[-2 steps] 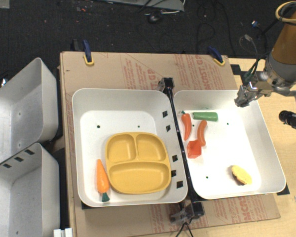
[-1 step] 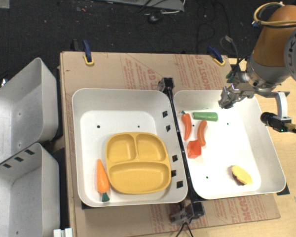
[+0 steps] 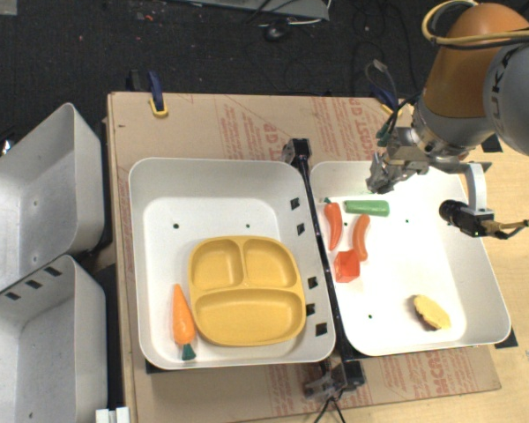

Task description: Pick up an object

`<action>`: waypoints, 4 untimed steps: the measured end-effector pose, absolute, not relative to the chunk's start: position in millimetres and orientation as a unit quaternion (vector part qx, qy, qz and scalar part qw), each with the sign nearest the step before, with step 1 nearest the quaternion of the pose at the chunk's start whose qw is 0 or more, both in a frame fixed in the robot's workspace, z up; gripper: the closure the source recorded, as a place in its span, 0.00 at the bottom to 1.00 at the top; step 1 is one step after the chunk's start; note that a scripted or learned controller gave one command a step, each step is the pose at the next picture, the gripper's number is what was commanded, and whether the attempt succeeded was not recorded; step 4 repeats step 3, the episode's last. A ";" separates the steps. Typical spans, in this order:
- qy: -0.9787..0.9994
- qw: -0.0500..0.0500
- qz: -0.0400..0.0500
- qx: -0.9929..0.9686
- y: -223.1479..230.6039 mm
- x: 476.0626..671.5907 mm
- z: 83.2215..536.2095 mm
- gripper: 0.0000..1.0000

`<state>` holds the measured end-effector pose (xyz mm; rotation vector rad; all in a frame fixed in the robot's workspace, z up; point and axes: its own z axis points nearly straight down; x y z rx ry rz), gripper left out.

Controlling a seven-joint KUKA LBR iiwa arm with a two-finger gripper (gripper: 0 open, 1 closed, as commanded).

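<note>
The grey arm (image 3: 476, 69) reaches in from the right, its orange band bulging above the wrist, and bends down over the far edge of the right bin (image 3: 472, 324). Its gripper (image 3: 381, 181) hangs low at the bin's back left part, just above and beside a small green piece (image 3: 367, 207) that lies flat on the white floor. Whether the gripper is spread or pressed together cannot be told from this angle; nothing is seen held.

Near the green piece, toward the bin's left wall, lie a thin red strip (image 3: 333, 225) and an orange-red scoop (image 3: 353, 254), close together. A yellow piece (image 3: 431, 312) rests well apart from them, near the bin's front right corner.

In the left bin (image 3: 154, 192) a yellow divided plate (image 3: 247, 291) sits toward the front, with a toy carrot (image 3: 183, 319) just beside its left edge, green tip pointing forward. Both bins stand side by side on a brown board (image 3: 229, 117).
</note>
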<state>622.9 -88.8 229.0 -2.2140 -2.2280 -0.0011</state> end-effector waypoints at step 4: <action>-0.710 0.001 0.000 -0.704 75.6 598.7 235.7 1.00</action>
